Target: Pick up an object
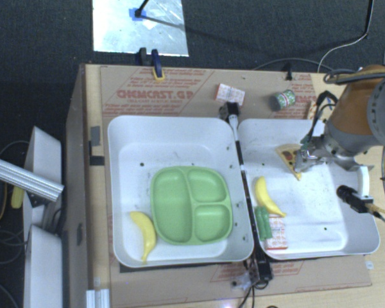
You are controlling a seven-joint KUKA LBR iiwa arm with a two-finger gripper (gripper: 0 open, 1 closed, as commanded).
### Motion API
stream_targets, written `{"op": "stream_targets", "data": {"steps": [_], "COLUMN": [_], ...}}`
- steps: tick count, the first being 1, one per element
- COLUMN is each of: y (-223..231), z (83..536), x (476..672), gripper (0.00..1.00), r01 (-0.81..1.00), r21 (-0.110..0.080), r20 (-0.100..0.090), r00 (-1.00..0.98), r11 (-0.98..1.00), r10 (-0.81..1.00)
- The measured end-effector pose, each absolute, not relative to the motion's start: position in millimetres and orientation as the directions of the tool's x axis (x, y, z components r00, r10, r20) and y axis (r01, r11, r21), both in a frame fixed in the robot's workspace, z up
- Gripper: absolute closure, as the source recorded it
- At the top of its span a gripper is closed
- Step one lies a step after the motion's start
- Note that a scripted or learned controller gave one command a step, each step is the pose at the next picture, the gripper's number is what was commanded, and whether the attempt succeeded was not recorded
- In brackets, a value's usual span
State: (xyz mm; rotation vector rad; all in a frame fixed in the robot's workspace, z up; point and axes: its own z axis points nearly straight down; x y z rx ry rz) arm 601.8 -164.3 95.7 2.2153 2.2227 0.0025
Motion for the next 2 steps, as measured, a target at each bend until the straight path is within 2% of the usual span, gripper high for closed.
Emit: {"op": "stream_targets", "data": {"steps": [1,2], "y": [-164,-138], "z": [96,85], "x": [601.8,652.6], "gripper": [0.0,0.0], "r01": [1.0,1.0], "r21": [0.004,0.004], "r20": [-0.001,0.001], "r00": [-0.004,-0.005], "r11": [0.004,0.005], "r10": [1.0,1.0]}}
